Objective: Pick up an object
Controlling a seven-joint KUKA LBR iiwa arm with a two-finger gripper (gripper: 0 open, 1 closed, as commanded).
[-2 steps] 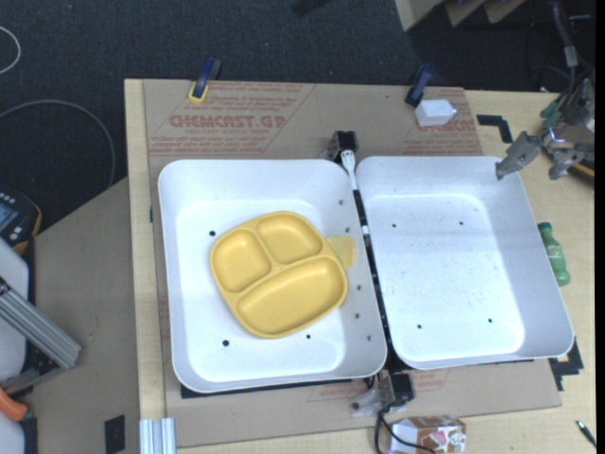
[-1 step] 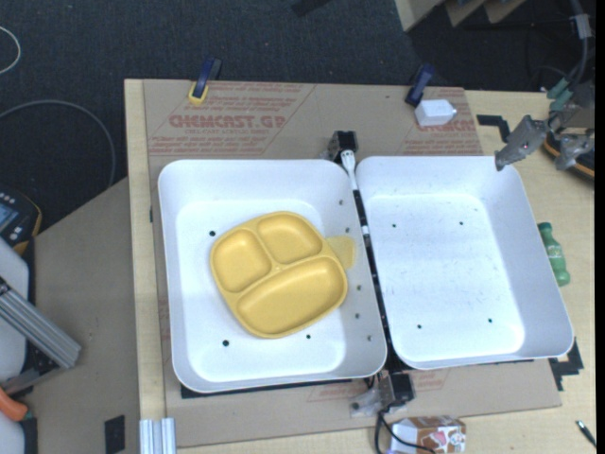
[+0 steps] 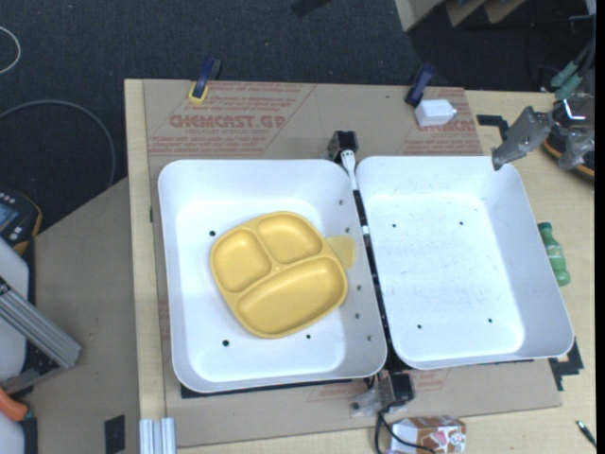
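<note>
**Gripper parked away from the target**

Yellow divided plate (image 3: pixel 278 274) lies flat in the left bin (image 3: pixel 180 192). The gripper (image 3: pixel 515 145) hangs beyond the right bin (image 3: pixel 515 192); its opening cannot be told. Risk: fingers sliding off the low, smooth rim.

1. You see a plain yellow divided plate (image 3: pixel 278 273).
2. Both bins, left (image 3: pixel 180 253) and right (image 3: pixel 529 282), are white with small dark dots.
3. The bench board (image 3: pixel 284 116) is tan with reddish lettering.
4. The floor (image 3: pixel 76 36) is dark.
</note>
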